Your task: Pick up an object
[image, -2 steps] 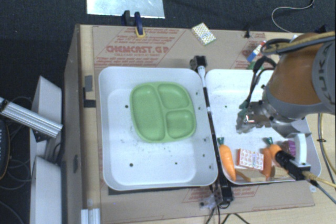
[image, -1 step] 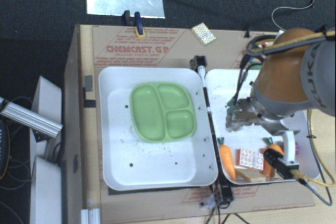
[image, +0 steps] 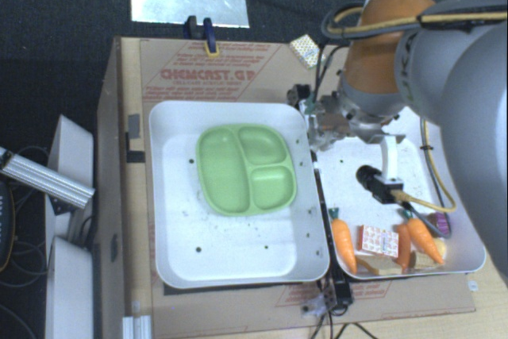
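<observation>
Several small things lie bunched along the near edge of the right bin (image: 345, 175): one carrot (image: 341, 242) close to the wall between the bins, a red-and-white patterned block (image: 377, 240) just beside it, two more carrots (image: 422, 239) past that, and a purple piece (image: 439, 225) behind them. I'd take these for the objects to be picked, since nothing else in that bin looks loose.

Across the wall, the left bin (image: 182, 250) holds a green divided plate (image: 246, 169), lying flat in the middle.

Farther back, the gripper (image: 317, 131) hangs at the far left corner of the right bin, by the shared rims, and well apart from the carrots. From where I stand I cannot tell whether it is open or closed, or whether it has hold of anything.

By my reckoning this is the approach step, with no grasp made yet. The next move calls for bringing the gripper toward the near edge, lining it up over one piece, and coming down clear of the bin wall. The lone carrot looks easiest, though it lies tight to the rim.

Beyond the bins, a cardboard sheet (image: 206, 75) carries a blue clamp (image: 209, 34).
</observation>
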`<state>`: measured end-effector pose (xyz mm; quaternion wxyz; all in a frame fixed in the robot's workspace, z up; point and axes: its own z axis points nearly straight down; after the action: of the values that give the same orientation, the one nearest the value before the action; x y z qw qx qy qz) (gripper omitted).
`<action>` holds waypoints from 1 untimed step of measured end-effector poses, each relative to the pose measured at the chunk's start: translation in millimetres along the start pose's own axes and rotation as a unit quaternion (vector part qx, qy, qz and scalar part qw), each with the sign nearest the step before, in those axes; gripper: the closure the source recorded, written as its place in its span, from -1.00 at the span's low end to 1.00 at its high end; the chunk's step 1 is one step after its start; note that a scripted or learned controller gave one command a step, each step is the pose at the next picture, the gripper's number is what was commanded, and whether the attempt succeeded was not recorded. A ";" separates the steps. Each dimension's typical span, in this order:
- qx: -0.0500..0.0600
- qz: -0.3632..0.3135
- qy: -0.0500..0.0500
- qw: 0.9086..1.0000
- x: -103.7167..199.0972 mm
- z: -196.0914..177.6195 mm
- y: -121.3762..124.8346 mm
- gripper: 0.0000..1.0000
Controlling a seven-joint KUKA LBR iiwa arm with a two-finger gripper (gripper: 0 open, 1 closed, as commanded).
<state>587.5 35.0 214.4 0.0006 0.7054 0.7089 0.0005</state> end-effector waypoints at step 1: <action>0.000 0.000 0.000 1.000 34.0 -20.0 -58.2 1.00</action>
<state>529.1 68.7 234.2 0.0004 0.7053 0.7090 0.0008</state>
